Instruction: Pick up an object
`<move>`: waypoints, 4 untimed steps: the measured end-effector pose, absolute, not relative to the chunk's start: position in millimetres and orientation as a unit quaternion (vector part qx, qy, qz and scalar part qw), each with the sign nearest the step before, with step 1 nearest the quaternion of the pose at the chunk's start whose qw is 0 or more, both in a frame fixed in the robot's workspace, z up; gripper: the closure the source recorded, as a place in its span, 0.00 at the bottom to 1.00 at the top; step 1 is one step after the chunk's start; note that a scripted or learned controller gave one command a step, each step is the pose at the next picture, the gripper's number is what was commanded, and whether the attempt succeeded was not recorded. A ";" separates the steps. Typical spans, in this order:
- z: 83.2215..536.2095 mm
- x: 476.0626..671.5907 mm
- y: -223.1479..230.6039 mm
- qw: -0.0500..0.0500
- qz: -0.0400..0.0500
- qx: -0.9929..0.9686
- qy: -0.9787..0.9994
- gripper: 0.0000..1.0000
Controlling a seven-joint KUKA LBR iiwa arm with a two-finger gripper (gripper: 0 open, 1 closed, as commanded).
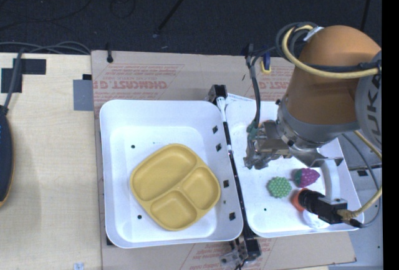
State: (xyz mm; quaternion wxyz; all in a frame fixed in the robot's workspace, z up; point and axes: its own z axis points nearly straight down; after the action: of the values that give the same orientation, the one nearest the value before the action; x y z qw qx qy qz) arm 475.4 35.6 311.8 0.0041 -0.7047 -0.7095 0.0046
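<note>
In the right bin (pixel 265 225) lie a green bumpy ball (pixel 279 186), a magenta berry-like toy (pixel 307 176) and a small orange thing (pixel 297 197) that is partly hidden. My gripper (pixel 254 160) hangs low over the left part of this bin, just left of and slightly above the green ball. Nothing shows between its tips. The arm's grey and orange wrist (pixel 330 88) covers the back right of the bin.
A yellow divided plate (pixel 176 186) lies in the left bin (pixel 118 138). A ridge with black clips (pixel 225 156) separates the two bins, close to the gripper's left side. Cardboard (pixel 162 78) lies under both bins.
</note>
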 end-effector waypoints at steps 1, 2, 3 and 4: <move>320.2 475.5 37.1 0.001 0.001 -0.707 -0.707 1.00; 216.8 473.7 -30.0 0.004 0.005 -0.710 -0.705 1.00; 219.2 481.1 32.2 0.002 0.001 -0.705 -0.709 1.00; 323.1 476.1 91.8 -0.001 -0.003 -0.704 -0.710 1.00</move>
State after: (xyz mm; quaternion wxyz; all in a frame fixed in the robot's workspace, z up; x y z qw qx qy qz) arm 476.1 91.8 323.1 -0.0007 -0.7045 -0.7097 -0.0029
